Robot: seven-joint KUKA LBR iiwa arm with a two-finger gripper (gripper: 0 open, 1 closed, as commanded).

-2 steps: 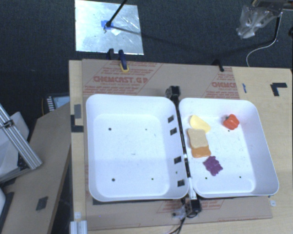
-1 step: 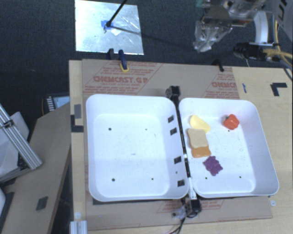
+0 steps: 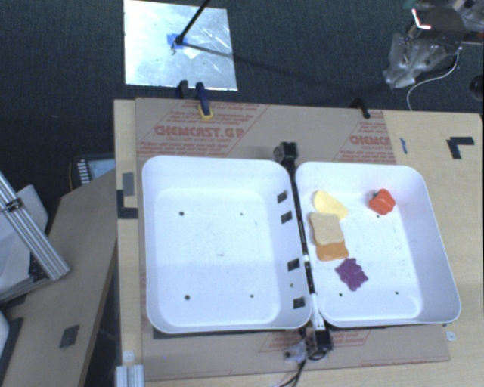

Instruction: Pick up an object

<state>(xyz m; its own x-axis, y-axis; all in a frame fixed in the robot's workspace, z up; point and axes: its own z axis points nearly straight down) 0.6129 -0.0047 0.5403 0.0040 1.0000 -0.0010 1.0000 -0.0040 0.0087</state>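
Tool (image 3: 407, 62) sits at the far right corner of the camera view, off the table (image 3: 227, 125) and over the dark floor (image 3: 60, 75), well apart from both bins. It's blurred and small, so I cannot tell whether it is spread or pressed together, and I see nothing in it. My arm (image 3: 442, 19) comes in from the right edge, held high and back, with a white cable (image 3: 431, 75) looping below it. Nearest to me is the right bin (image 3: 435, 257), which has all the candidates. A red-orange pepper-like toy (image 3: 382, 201) lies near the far right side, alone, with bare floor around it. A yellow wedge (image 3: 330, 202) touches the far edge of a tan bread-like slab (image 3: 328, 236). A purple grape-like cluster (image 3: 352, 273) lies just beside the slab's near corner. All look like small play food, so I judge them light, rigid or slightly squashy, smooth and a bit slippery, not fragile. The pepper looks like my best pick: it is isolated and rounded, so I'd pinch across its middle. The slab is flat and low, so I'd take it by the long edges, but the wedge crowds it. The grapes are bumpy, so grip there is uncertain. The left bin (image 3: 159, 249) lies beyond, across the black hinge strip (image 3: 296, 227).
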